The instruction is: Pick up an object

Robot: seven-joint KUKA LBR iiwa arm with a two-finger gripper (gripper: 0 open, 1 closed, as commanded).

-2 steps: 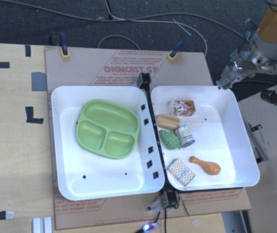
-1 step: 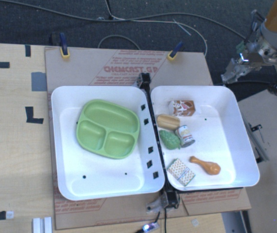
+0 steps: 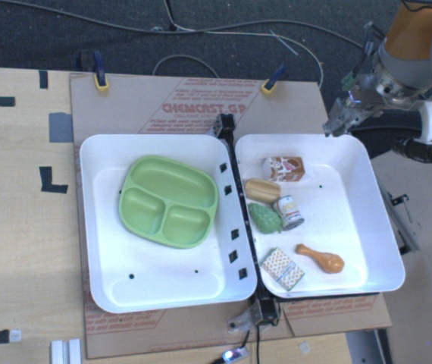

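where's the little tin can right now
The tin can lies in the right bin, near its left wall, just right of the green toy and below the tan bread roll.

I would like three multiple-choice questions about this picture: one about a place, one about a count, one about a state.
1. Where does the green divided plate lie?
A. in the left bin
B. in the right bin
C. on the cardboard outside both bins

2. How many things lie in the right bin?
A. two
B. four
C. six

3. Where is the gripper?
A. low inside the left bin
B. beside the far right corner of the right bin, apart from the things in it
C. pressed on the plate

Answers:
1. A, the plate rests on the left bin's floor.
2. C, six small things are grouped there.
3. B, it is by that corner, touching none of them.
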